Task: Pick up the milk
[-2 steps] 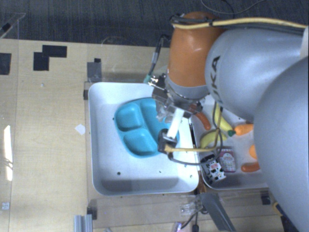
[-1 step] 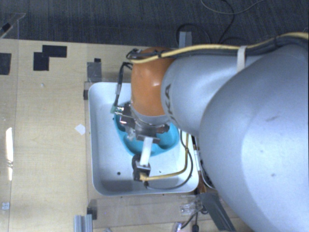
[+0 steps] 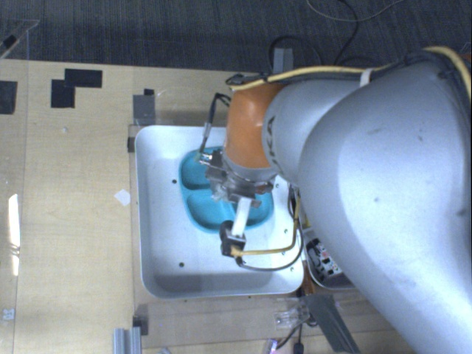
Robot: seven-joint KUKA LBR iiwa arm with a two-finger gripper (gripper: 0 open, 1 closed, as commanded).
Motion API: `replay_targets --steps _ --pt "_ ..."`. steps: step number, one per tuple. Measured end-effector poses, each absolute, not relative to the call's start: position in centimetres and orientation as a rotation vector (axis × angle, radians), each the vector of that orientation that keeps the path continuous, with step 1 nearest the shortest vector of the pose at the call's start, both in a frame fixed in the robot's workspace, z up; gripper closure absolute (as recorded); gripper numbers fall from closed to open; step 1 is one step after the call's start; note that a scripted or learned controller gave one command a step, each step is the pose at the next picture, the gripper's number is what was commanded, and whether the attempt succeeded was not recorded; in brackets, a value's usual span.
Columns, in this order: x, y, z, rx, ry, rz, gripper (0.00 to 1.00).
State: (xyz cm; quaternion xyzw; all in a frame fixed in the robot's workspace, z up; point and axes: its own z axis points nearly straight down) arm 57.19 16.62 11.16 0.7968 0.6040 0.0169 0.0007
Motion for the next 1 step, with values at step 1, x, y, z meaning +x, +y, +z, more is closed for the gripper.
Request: replay_targets --steps 1 --pt "56.09 7.75 20.17 2.812 1.399 0.006 1.00"
